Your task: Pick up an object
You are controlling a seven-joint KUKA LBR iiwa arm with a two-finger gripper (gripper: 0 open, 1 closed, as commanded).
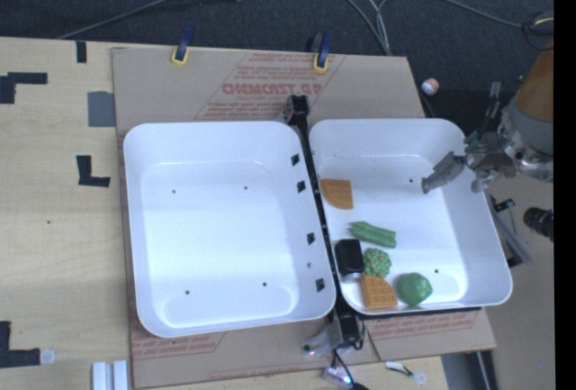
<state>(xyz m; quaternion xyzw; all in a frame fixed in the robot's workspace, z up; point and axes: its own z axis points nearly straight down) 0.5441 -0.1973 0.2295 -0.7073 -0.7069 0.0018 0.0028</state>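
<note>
The claw (447, 172) hangs over the right edge of the right bin (396, 140); whether it is spread or pressed together, I cannot tell. The likely targets lie well apart from it, low in that bin: a green bean pod (373, 234), a green ball (415, 288), a waffle piece (379, 293). Best to centre above the pod, which lies clear of its neighbours, then descend straight.

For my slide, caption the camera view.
Gripper poised above the right bin, which holds six small objects near its front-left corner.
</note>
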